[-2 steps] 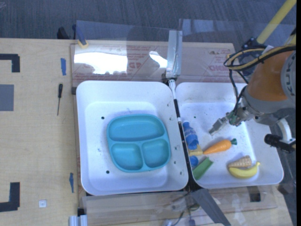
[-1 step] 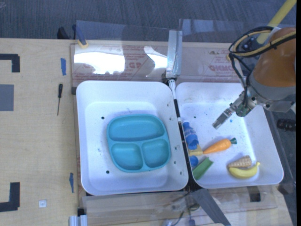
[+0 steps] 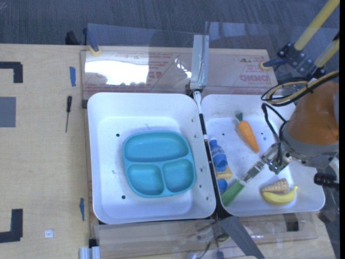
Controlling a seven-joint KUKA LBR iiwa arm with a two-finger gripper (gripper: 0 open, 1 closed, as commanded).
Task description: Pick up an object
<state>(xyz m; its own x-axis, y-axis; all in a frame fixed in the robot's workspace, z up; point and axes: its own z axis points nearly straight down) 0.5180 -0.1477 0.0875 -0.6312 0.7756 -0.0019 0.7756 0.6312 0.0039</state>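
Pincer (image 3: 253,171) low in right bin (image 3: 312,201), tips near green object (image 3: 232,191); cannot tell whether apart or together. Carrot (image 3: 248,135) and banana (image 3: 279,196) lie free nearby. Risk: crowded left wall could deflect the tips, causing a miss.

Faint reddish print on the clear panel (image 3: 161,63), not legible.

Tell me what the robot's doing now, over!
Gripper low in right bin, fingers unclear. Green piece just beyond its tip, nothing visibly held. Banana, carrot and blue bottle nearby.
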